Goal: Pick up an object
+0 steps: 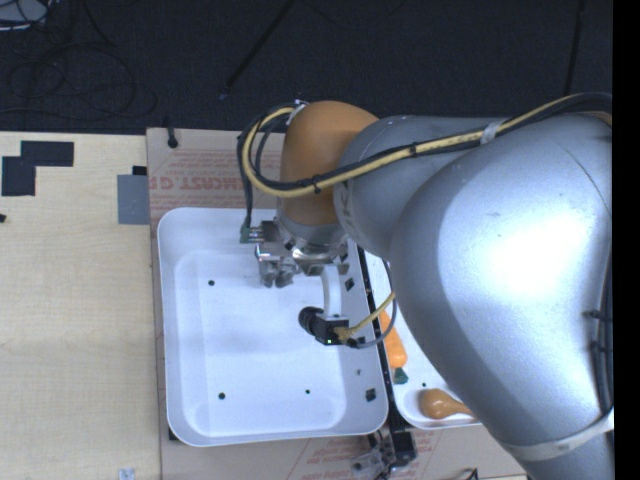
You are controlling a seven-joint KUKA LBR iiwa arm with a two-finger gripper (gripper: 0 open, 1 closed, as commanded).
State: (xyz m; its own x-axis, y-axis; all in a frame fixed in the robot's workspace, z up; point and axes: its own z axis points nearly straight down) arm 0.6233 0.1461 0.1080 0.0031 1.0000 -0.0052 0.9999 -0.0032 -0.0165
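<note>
My gripper [273, 268] hangs over the far part of the left white bin [190, 388], just below the orange wrist band [318, 158]. Its metal tip points down toward the bin floor, and nothing shows beneath it. In the right bin [430, 420] lie an orange object [397, 348], a small green piece [400, 375] and a tan rounded object [440, 403]. The arm hides most of that bin.
The big grey arm [490, 268] covers the right half of the view. A yellow cable [262, 173] loops around the wrist, and a small black part [314, 320] hangs on a white tube over the left bin. Cardboard [200, 173] lies under the bins.
</note>
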